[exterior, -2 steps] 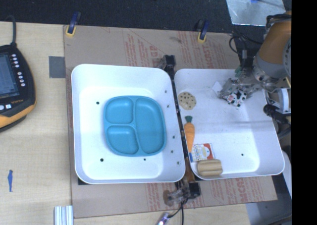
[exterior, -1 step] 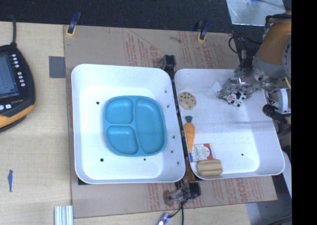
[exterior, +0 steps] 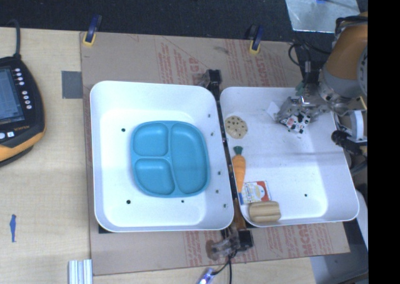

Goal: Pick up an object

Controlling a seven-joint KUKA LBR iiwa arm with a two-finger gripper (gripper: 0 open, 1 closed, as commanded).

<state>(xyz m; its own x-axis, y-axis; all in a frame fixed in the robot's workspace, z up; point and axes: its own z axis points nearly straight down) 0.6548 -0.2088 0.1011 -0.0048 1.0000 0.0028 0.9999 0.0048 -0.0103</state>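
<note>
We are hovering the gripper (exterior: 295,118) over the right bin's (exterior: 325,204) far end; jaws' state unclear, and next we need to reach toward the carrot (exterior: 239,169).

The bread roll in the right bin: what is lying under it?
The bread roll partly rests on a small printed packet, beside the carrot. Whatever lies under the roll itself is covered.

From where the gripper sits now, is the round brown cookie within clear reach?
Probably yes. The round brown cookie lies alone on open floor of the right white bin, left of the gripper, with nothing between them.
</note>
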